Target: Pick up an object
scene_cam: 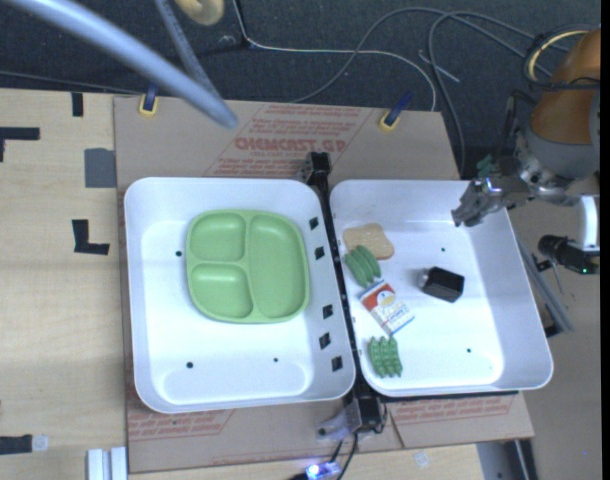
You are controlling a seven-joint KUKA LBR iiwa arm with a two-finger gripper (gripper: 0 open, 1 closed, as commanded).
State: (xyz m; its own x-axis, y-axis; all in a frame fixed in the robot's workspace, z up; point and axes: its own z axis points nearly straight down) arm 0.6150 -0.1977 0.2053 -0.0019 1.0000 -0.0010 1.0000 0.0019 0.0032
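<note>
The right bin [505, 298] holds several small objects: a tan bread slice [369, 239], a green pickle-like piece [362, 265], a red and white carton [386, 307], a green bean bundle [385, 356] and a black block [442, 284]. My gripper [475, 205] hangs over the bin's upper right corner, above and right of the black block. I see nothing between its fingers.
The left bin [150, 298] holds a green divided plate [248, 265]. A black clip row [325, 268] runs along the seam between the bins. Cables [405, 38] lie on the dark surface behind. The arm's orange band [570, 78] sits at the right edge.
</note>
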